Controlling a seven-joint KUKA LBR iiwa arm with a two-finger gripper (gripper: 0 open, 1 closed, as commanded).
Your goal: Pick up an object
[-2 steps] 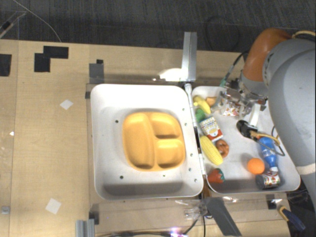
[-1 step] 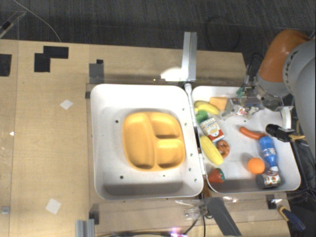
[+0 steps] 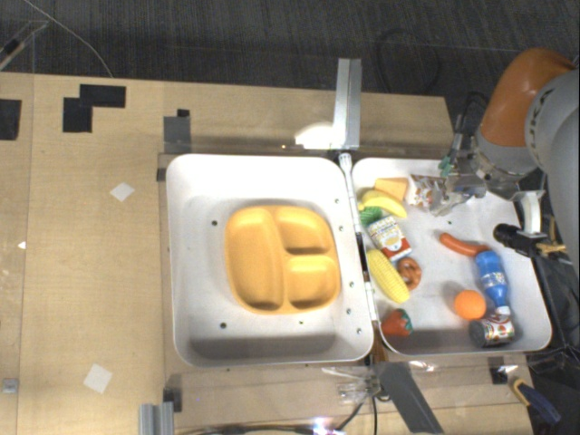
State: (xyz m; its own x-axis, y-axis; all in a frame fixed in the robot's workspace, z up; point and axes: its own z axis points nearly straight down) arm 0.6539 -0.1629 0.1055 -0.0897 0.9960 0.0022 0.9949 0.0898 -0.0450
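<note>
Two bins (image 3: pixel 181 243), one yellow tray (image 3: pixel 281 256)

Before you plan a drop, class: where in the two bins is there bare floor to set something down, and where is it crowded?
Left bin: a bare white margin rings the yellow divided tray, widest at the near edge. Right bin: bare floor in the middle, between the corn, the sausage and the orange. Its left side is crowded, and the gripper occupies the far part.
</note>
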